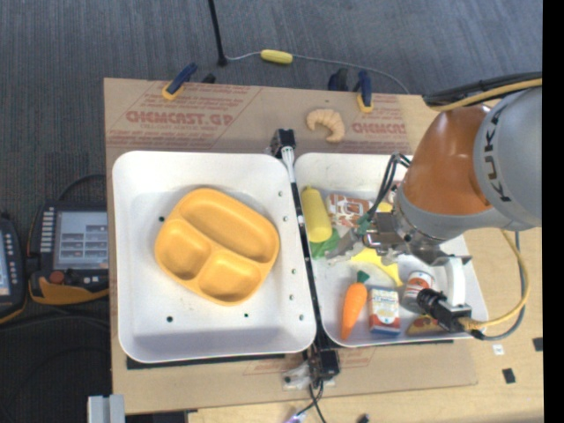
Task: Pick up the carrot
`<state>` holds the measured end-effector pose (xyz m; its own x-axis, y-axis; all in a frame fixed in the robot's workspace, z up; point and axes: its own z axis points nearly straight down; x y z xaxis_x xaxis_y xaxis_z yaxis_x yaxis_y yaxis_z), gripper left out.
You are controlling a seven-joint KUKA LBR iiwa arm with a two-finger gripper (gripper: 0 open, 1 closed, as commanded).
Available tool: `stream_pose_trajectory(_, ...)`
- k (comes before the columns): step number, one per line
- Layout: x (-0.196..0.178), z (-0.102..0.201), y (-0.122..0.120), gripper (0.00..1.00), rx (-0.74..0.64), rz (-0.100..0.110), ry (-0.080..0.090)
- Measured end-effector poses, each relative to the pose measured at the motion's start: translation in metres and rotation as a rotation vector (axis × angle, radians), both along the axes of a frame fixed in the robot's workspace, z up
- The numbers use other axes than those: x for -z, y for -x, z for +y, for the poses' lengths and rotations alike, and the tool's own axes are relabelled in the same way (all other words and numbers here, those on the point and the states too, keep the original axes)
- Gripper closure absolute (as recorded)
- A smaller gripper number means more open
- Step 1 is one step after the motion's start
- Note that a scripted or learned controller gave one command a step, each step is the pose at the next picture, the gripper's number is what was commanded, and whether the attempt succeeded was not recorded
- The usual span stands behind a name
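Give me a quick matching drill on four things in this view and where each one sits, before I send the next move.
Things:
1. orange toy carrot
2. yellow three-compartment plastic plate
3. tan toy croissant
4. yellow toy corn cob

Places:
A. on the brown board beyond the bins
B. near edge of the right bin, beside a small carton
C. middle of the left bin
D. right bin, along the wall shared with the left bin

Pairs: 1-B, 2-C, 3-A, 4-D
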<state>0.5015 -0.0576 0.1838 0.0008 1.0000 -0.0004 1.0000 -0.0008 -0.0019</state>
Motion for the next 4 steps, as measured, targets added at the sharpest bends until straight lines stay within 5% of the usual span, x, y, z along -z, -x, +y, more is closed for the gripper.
stream_pose_trajectory(1, 0.064, -0.042, 0.018, 0.00, 0.000, 0.002, -0.001)
stream_pose_trajectory(2, 0.097, -0.044, 0.017, 0.00, 0.000, -0.005, 0.001)
stream_pose_trajectory(3, 0.086, -0.044, 0.015, 1.00, 0.000, -0.008, -0.001)
stream_pose_trajectory(4, 0.000, 0.037, 0.018, 1.00, -0.002, 0.000, 0.000)
